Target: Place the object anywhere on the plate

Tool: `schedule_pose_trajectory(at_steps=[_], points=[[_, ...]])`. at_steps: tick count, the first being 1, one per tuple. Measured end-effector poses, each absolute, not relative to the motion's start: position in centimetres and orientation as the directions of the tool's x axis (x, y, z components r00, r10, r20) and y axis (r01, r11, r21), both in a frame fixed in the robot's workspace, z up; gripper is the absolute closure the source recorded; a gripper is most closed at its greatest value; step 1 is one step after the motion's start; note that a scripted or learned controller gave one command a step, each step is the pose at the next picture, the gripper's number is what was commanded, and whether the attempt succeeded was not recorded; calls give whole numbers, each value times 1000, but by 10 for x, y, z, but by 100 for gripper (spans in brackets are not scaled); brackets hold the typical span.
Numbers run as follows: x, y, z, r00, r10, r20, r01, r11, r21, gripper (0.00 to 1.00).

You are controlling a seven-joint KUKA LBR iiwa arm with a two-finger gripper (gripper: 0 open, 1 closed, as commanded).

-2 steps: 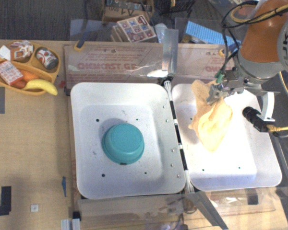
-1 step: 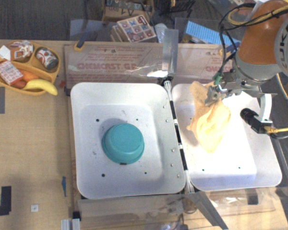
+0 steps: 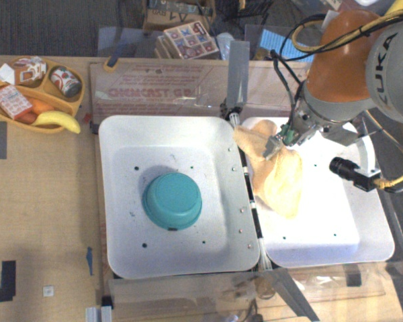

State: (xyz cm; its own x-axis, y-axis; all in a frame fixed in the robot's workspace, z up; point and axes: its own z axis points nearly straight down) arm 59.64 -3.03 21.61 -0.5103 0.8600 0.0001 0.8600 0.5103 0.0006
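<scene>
A teal round plate [image 3: 172, 200] lies in the middle of the left white bin [image 3: 121, 146]. A pale tan, soft-looking object [image 3: 282, 180] sits at the left side of the right white bin [image 3: 363, 233], its upper end reaching toward the divider between the bins. My gripper [image 3: 277, 147] comes down from the upper right onto the object's upper middle. The fingers are drawn together with a fold of the tan material pinched between them. The object's lower part hangs or rests toward the bin's floor; I cannot tell which.
A black cylindrical part [image 3: 346, 170] with a yellow cable juts from the arm over the right bin. A grey post [image 3: 238, 72] stands behind the bins' divider. A yellow tray of toy food [image 3: 33, 99] rests at the bench's far left.
</scene>
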Motion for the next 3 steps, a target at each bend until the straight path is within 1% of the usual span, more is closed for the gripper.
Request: schedule_pose_trajectory(at_steps=[1,2,3], points=[[591,21,211,-803,595,-1,595,803,1,100],[578,69,229,-971,240,-5,240,971,3,100],[579,101,226,-1000,6,-6,6,1000,3,100]])
